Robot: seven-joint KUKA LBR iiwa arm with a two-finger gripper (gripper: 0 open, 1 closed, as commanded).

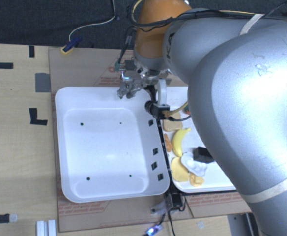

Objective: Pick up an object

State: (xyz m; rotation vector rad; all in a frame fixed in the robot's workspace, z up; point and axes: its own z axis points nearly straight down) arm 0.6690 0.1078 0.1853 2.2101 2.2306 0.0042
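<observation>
Camera view: the grey arm (232, 82) enters from the right of the frame and covers most of the upper right and right side. Its orange band (156, 21) sits at the top centre, directly above the wrist.

The gripper (127, 90) hangs below the wrist, over the upper right corner of the left bin (67, 132), close to the bin's back rim. Its metal fingers point down and to the left. Whether they are spread or closed cannot be told from this angle, and nothing is visible between them.

The left bin occupies the centre left of the frame. Its white floor shows four small dark dots.

The right bin (217, 186) is largely hidden under the arm; a strip along its left side and lower edge is visible at centre right. In that strip lie the task objects:
- a yellow banana (179, 139), curved, near the wall between the two bins;
- a white cloth (195, 165), just below and right of the banana;
- a black block (202, 155), touching the upper right of the cloth;
- a yellow lump (179, 171), at the lower left of the cloth.

All of these lie well apart from the gripper, lower and to its right.

A black cable (111, 1) and a yellow cable (87, 27) run across the dark area at the top of the frame.
</observation>
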